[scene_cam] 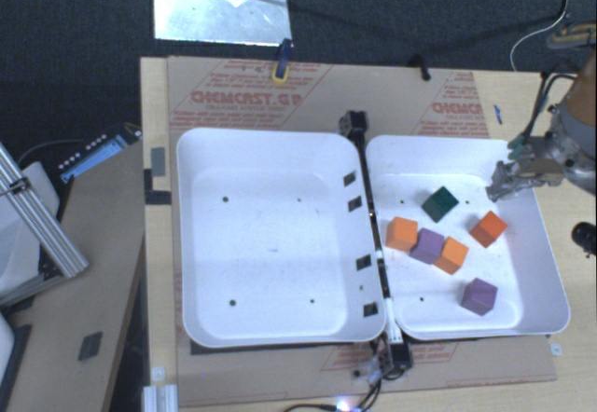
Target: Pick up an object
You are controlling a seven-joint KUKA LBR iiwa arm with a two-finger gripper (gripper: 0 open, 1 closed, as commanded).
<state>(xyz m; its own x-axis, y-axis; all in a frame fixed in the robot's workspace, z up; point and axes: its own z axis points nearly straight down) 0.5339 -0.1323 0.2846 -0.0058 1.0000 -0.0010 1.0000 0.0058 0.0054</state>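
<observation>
Partly cut off, gripper (501, 183) fingers unclear.

Both bins are plain white, the left bin (270, 238) and the right bin (536, 312), sitting on a tan board (242, 95) printed with faded red lettering. Scattered right of centre are a dark green cube (439, 204), three orange blocks (402, 233) (488, 228) (452, 255) and two purple ones (428, 245) (478, 295). The end effector (504, 179) looks dull grey.
</observation>
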